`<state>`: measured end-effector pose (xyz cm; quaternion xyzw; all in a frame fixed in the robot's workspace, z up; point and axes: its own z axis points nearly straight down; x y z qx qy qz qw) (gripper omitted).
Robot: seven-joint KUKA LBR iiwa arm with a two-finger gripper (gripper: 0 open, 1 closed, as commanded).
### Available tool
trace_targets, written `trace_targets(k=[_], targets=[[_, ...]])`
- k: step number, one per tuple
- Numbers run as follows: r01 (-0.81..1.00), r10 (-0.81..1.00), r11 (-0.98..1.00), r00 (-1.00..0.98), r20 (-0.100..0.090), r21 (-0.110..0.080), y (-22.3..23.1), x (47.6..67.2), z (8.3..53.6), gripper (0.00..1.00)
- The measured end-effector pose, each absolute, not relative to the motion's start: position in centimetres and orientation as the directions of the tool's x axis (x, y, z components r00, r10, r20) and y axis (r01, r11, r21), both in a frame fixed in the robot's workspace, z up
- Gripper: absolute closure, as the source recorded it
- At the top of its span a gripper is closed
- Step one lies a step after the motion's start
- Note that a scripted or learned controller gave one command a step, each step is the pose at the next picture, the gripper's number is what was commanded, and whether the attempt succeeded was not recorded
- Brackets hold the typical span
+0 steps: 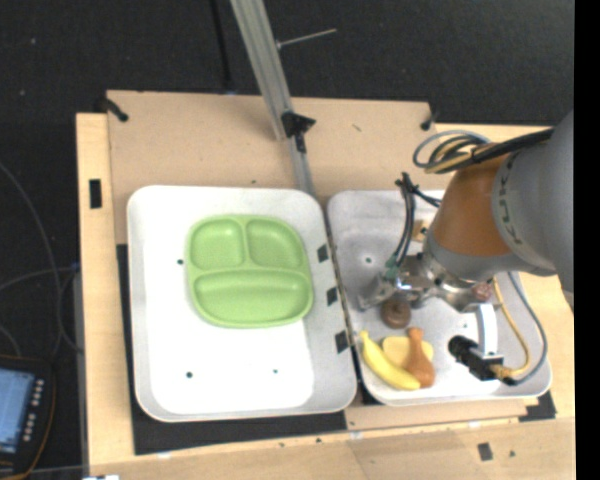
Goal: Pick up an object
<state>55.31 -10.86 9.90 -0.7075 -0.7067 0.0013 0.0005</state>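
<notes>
The arm reaches down into the right bin [365, 228], and my gripper [398, 290] hangs low just above a small brown round object [395, 315]. Near that bin's front edge lie a yellow banana [377, 361], a pale yellow piece [396, 349] and an orange drumstick-shaped toy [418, 357], close together. All three lie in front of the gripper and apart from it. The wrist and cables hide the fingers.
The left bin [160, 368] holds a green divided plate [248, 271] in its rear half. A black and white arm fitting [480, 343] sits low at the right bin's front right. A slanted metal pole [270, 78] rises behind the bins.
</notes>
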Motion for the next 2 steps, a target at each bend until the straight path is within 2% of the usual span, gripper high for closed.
trace_targets(k=[1, 2], targets=[[1.0, 1.0, -0.006, 0.006, -0.001, 0.004, -11.0, 55.5, 11.2, 1.0], [1.0, 1.0, -0.005, 0.005, -0.002, 0.007, -11.4, 54.8, 17.2, 1.0]])
